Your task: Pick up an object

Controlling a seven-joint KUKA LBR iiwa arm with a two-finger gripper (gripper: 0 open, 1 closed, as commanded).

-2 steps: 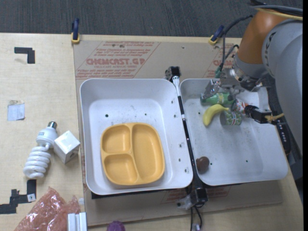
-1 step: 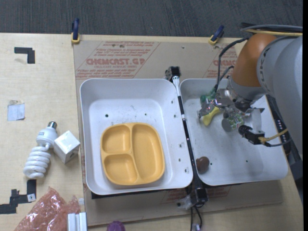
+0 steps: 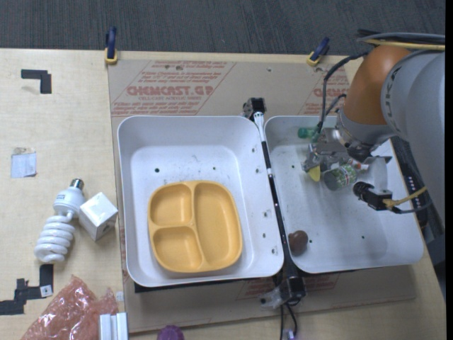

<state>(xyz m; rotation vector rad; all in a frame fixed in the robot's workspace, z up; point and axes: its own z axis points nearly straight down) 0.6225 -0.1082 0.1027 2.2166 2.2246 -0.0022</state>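
We see a small cluster of yellow, green and clear plastic items [image 3: 331, 173] in the right white bin [image 3: 368, 250], under the grey gripper [image 3: 327, 158]; whether it is grasping anything we cannot tell. Nothing looks lifted yet. A brown round object [image 3: 298, 241] lies well apart; the yellow divided plate [image 3: 195, 227] occupies the left white bin [image 3: 134, 147].

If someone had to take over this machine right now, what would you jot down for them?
Pincer: low in the right bin, at its far end among small items; whether it is open or shut cannot be told.
Things: a small bottle-like object beside the pincer, a dark round object at the near left corner, a yellow divided plate in the left bin.
Done: no lift visible.
Left: grasp and raise one object.
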